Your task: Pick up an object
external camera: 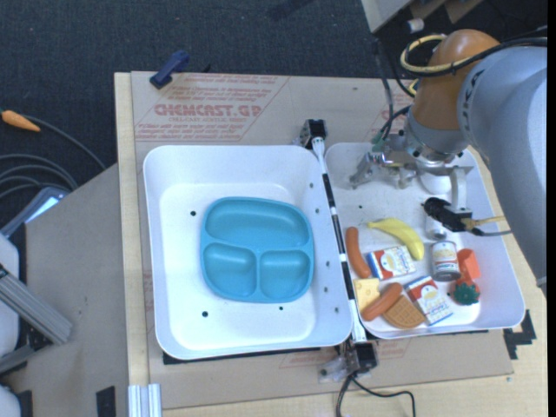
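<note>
— What sort of place is this?
— A robotics lab: a grey arm (pixel 512 102) reaches over two white bins (pixel 169 233) on a cardboard-topped bench (pixel 217 111), with loose cables (pixel 43 159) left of that bench on dark carpet.

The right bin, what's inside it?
Toy food crowds the right bin: a banana, hot dog, small can, cartons and a carrot. The arm hides the bin's far right corner.

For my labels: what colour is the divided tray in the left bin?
Light blue, plain; the tray shows clearly in the camera view.
</note>
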Available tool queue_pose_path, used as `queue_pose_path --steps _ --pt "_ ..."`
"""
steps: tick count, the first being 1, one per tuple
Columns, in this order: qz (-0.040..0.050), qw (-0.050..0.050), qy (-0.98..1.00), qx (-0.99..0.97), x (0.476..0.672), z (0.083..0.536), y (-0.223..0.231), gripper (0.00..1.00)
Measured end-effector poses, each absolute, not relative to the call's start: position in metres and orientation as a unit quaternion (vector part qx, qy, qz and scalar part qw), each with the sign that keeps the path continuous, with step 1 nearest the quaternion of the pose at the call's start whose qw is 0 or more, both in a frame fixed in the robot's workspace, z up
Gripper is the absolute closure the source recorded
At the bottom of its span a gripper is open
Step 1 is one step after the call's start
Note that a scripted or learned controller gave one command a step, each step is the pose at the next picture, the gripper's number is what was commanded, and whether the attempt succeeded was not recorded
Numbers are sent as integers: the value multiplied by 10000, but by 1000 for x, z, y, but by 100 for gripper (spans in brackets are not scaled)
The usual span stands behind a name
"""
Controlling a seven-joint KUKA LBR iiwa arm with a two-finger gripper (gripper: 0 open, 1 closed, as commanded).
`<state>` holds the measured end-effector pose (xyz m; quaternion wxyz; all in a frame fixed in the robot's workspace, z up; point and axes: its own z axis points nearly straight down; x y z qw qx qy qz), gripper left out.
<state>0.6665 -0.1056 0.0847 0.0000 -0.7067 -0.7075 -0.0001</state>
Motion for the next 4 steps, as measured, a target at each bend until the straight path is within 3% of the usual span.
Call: queue_pose_path --steps 1,2,3,4 --pt "6 12 -7068 -7074 566 90 -100 0" --pt "-3 1 -7065 -7077 567 100 -100 100" --pt "-2 2 -7066 -7076 566 100 -100 0" --pt "-2 -1 -7070 -7072 584 84 -109 0"
